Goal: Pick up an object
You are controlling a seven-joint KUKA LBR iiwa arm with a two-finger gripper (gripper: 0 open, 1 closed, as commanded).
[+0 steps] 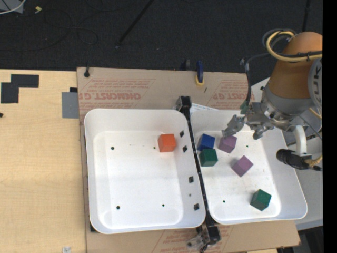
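Observation:
My gripper (246, 129) hangs over the back of the right bin (288, 191), its fingers open with nothing between them. Just below its left finger lies a purple cube (227, 144), tilted and apart from it. Left of that cube sit a blue cube (207, 140) and a dark green cube (208, 157), close together by the divider. A second purple cube (242, 165) rests mid-bin, and a green cube (260, 200) sits near the front right. An orange cube (167, 142) stands alone in the left bin (100, 167).
Both bins sit on a cardboard sheet (131, 91) on the wooden bench (37, 167). A black clamp strip (192, 162) runs between the bins. A blue clip (199, 70) stands at the cardboard's back edge.

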